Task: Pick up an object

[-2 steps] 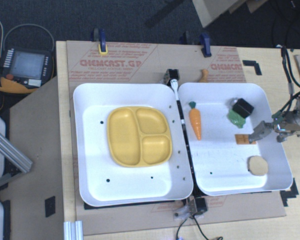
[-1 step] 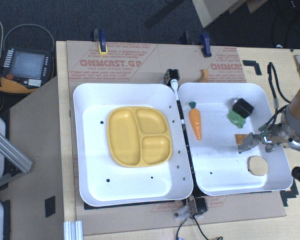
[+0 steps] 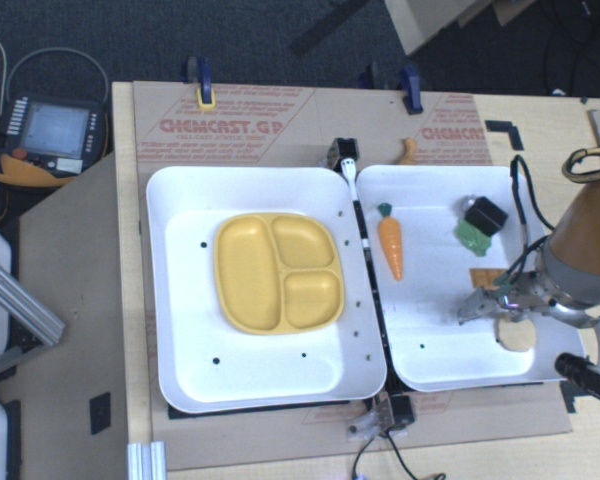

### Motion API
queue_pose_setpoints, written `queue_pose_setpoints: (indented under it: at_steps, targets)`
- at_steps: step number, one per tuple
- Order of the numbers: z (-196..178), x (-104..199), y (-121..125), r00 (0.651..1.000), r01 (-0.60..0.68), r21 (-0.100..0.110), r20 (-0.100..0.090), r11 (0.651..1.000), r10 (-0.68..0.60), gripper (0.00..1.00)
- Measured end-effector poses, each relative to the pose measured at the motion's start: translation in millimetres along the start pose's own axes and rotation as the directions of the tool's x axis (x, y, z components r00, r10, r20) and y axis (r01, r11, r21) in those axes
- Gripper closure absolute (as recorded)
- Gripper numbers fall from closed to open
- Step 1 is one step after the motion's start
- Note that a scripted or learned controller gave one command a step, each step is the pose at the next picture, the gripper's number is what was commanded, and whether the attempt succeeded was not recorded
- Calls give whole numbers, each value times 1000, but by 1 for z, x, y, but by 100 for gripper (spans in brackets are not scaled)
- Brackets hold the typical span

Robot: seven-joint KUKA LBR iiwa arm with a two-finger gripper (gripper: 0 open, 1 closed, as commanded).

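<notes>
The pale round disc-shaped object (image 3: 516, 337) lies flat near the right bin's (image 3: 420, 363) front right corner, just below my gripper (image 3: 492, 305), which hangs low over it — whether closed or spread, I cannot tell. Farther off lie a smooth orange toy carrot with a green top (image 3: 390, 247), a green-and-black block (image 3: 478, 224), and — in the left bin (image 3: 180, 358) — a glossy yellow three-compartment plastic tray (image 3: 278, 271).

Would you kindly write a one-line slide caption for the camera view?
Gripper low in the right bin near a toy carrot; yellow divided plate in the left bin.
</notes>
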State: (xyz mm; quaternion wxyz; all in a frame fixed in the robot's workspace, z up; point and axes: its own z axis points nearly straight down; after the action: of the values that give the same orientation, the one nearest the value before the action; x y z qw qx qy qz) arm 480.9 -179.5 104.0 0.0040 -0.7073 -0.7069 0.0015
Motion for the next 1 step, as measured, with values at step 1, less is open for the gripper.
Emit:
queue_pose_setpoints:
  at_steps: [1]
  targets:
    - [18, 0, 2, 1000, 1, -12, 5, 1000, -1, 0]
